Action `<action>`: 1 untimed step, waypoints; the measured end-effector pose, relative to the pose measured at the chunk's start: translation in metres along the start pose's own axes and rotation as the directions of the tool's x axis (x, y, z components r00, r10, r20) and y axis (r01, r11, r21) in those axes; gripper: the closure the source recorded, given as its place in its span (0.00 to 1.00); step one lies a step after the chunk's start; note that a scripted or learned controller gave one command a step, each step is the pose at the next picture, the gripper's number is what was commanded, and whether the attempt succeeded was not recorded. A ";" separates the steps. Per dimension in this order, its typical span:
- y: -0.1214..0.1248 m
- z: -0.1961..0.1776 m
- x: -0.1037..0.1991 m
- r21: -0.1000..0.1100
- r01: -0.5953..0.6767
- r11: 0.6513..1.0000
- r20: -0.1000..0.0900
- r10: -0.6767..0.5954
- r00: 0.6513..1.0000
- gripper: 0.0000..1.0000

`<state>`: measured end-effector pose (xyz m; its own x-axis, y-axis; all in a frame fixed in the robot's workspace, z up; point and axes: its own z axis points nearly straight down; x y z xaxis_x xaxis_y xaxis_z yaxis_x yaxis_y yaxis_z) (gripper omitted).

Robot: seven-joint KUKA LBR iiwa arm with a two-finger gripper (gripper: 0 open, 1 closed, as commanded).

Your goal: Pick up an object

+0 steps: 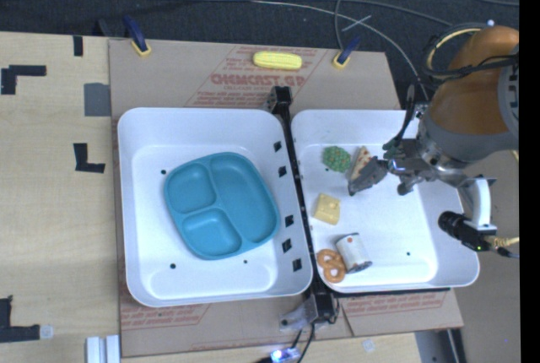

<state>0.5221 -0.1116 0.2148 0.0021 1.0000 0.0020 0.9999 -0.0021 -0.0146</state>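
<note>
nearest the camera in my bin [447, 268], the right one, lie a pretzel [331, 265] and a small can [353, 251] on its side, touching or almost touching each other by the front wall. a little further in sits a yellow cheese-like wedge [327, 208], alone on the white floor. beyond that, a green broccoli-like piece [337, 157] and a tan slice [361, 159] rest just beside each other, and my gripper [377, 176] hangs there with one dark finger [365, 178] pointing down toward the tan slice, close to it or touching it; i cannot tell which. my fingers look spread apart, and i see nothing clamped between them.

so i judge the pick as not yet done: i am over the bin and lined up near a target, but the closing and the lift are left.

the tan slice, the likely target, looks thin and pale, lying flat and tucked against the green piece, so i expect a crowded grip.

over the divider [291, 184], the left bin [135, 184] holds a blue divided plate [221, 203]. furthest off, a yellow corn-like toy [277, 61] lies on the cardboard [169, 74].
</note>
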 end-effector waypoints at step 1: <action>0.003 -0.007 0.000 -0.013 0.004 1.000 0.002 -0.004 1.000 0.00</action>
<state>0.5249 -0.1113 0.2212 -0.0015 1.0000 0.0004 1.0000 0.0015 -0.0020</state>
